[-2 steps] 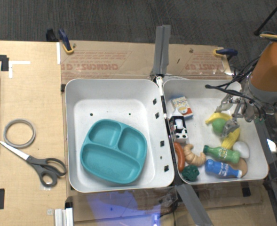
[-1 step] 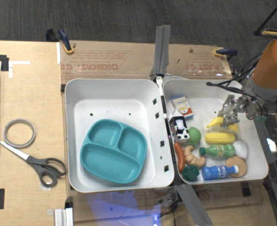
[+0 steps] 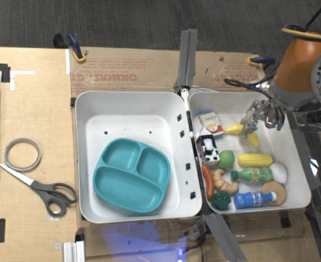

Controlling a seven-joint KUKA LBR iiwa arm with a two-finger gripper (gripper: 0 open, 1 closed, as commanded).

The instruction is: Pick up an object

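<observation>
Partly blurred, hand [image 3: 251,125] low over banana [image 3: 234,129] in right bin [image 3: 297,162]

Scissors [image 3: 46,191] and tape roll [image 3: 22,154] on bench left; teal divided plate [image 3: 132,174] in left bin [image 3: 127,101].

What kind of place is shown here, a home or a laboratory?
Most likely a robot laboratory: a grey arm reaches over two white bins, one full of toy food, with scissors and tape alongside.
</observation>
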